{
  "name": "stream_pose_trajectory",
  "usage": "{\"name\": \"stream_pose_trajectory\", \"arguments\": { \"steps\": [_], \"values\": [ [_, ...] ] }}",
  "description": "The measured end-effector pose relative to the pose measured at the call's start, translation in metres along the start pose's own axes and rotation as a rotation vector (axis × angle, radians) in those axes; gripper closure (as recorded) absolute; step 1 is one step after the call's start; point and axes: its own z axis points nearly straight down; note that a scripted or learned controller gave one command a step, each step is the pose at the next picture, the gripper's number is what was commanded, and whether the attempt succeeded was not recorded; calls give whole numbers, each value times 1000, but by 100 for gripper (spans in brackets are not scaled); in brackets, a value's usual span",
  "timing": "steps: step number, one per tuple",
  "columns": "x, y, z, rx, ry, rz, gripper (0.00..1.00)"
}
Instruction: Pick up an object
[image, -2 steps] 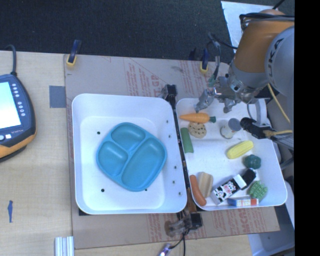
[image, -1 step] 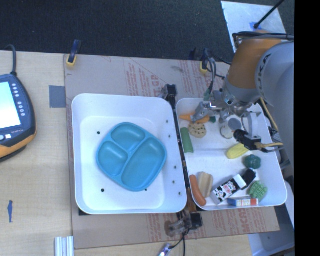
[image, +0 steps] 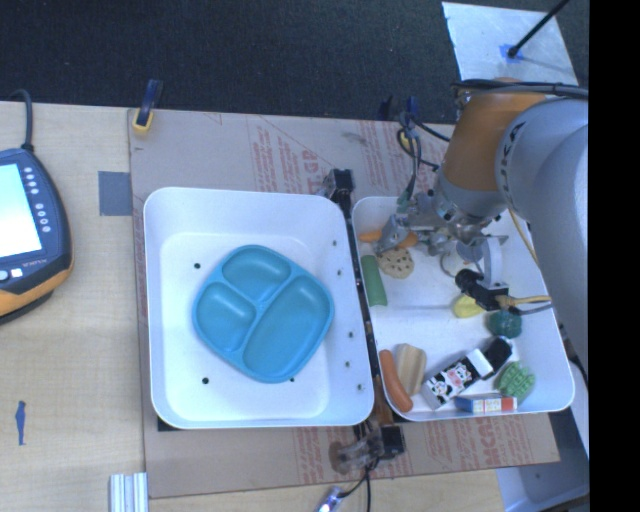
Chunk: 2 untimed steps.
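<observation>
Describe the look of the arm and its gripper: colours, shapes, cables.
The arm is a thick, rounded grey body with a broad orange band above the wrist. The gripper is a compact cluster of grey and dark metal parts, with bits of orange and teal at its tip. Thin dark cables loop beside the wrist at its upper left.

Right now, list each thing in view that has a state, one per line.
gripper: down in the right bin's far end, over the toys
blue plate: lying flat in the left bin, nothing on it
cookie: lying loose beside the gripper
green stick: lying along the right bin's left wall
hot dog: lying flat
</observation>
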Motion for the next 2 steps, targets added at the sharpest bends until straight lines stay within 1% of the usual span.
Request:
{"name": "stream_pose_trajectory", "arguments": {
  "steps": [2],
  "values": [
    [0, 0, 0, -1, 0, 1, 0]
  ]
}}
